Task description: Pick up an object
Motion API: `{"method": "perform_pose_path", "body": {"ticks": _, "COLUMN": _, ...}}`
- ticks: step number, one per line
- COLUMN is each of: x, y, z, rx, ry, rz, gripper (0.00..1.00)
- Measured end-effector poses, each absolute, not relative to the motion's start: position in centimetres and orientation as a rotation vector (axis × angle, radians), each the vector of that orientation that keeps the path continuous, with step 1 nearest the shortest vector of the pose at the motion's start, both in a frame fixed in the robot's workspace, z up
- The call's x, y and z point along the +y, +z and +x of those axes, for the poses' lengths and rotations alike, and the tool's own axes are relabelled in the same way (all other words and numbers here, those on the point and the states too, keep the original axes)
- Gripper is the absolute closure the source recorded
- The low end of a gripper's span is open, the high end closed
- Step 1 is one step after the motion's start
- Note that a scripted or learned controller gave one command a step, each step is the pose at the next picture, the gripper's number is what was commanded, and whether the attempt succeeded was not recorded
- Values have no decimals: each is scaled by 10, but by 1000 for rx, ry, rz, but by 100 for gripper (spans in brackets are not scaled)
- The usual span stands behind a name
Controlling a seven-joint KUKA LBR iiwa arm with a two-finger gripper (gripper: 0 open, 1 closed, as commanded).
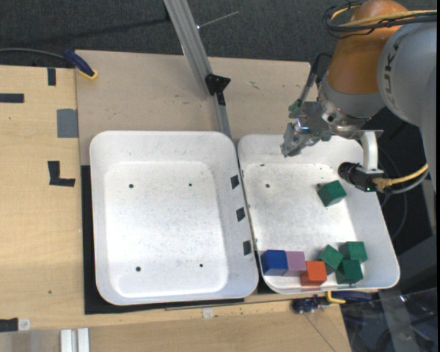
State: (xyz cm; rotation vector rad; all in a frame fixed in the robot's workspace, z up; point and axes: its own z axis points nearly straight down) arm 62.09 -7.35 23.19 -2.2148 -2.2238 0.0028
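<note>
Camera view: gripper hangs over the far rim of the right bin, arm reaching in from the right.
Gripper state: cannot tell; its tip is small and dark against the bin wall.
Held: nothing is seen at the tip.
Nearest target: green block, alone on the bin floor, nearer the camera and to the right of the gripper, apart from it.
Other targets: blue block, purple block, orange block and three green blocks, clustered at the near rim, well away from the gripper.
Left bin: to the gripper's left.
Risk, rim: descending from here would likely strike the bin's far wall, since the tip sits over the edge rather than the floor.
Risk, lone block: it lies turned at an angle, so a misaligned close could push it aside.
Risk, cluster: blocks touch one another, leaving little gap for a clean grasp; neighbours may get nudged or jam.
Writing: none readable; only dark tape marks on the bench.
</note>
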Motion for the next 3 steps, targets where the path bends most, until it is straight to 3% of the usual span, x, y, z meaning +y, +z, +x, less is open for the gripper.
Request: {"method": "perform_pose_path", "body": {"ticks": 3, "x": 76, "y": 215, "z": 548, "rx": -2226, "ry": 4, "rz": -2212, "gripper": 100}}
